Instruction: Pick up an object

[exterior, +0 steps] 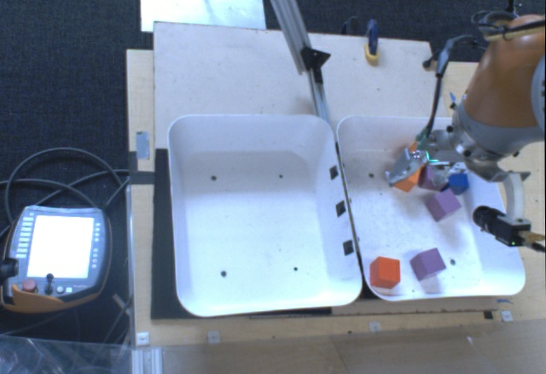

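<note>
The hand (408, 171) is low in the right bin (375, 135), near its upper middle, its metal parts lying against an orange block (409, 181). Whether its fingers are wide, narrow or closed on that block cannot be told: they are small, bright with glare, and merge with the block's edge. The low, slanted pose suggests a grasp attempt on the nearest piece of the cluster rather than a transit move.

Just right of the hand, partly under the wrist, sit a blue block (459, 184) and a purple block (443, 205); something dark purple between them and the orange block is too covered to identify. The arm (505, 99) (grey, with its orange band) overhangs this corner and hides the bin's far right rim.

Well apart, toward the near rim, stand a second orange block (386, 271) and a second purple block (427, 263), side by side and free of the arm; either would be an easier target. All candidate objects lie in the right bin. The left bin (183, 193) adjoins it on the bench (230, 65).

A slanted metal pole (286, 5) crosses the bench top, and a teach pendant (55, 257) lies beside the bench at far left, its cable looping out of clear view.
</note>
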You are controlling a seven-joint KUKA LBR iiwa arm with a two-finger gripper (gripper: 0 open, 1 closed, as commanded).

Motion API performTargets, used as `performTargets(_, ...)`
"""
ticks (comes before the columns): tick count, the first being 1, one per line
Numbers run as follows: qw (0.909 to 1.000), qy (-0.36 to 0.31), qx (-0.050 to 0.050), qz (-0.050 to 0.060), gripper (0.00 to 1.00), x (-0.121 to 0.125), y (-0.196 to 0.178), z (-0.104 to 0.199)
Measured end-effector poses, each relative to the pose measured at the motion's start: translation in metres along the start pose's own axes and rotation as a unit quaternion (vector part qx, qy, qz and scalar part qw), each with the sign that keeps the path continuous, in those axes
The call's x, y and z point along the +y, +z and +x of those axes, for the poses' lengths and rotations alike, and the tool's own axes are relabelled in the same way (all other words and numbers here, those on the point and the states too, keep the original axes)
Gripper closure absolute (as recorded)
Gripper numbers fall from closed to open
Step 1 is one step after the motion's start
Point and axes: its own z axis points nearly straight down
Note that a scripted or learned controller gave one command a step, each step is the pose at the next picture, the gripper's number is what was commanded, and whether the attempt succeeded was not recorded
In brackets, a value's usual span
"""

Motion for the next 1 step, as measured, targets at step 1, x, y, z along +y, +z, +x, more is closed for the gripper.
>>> performTargets(1,1.0,0.0,0.0,0.003,0.0,-0.0004,0.0623,-0.0031)
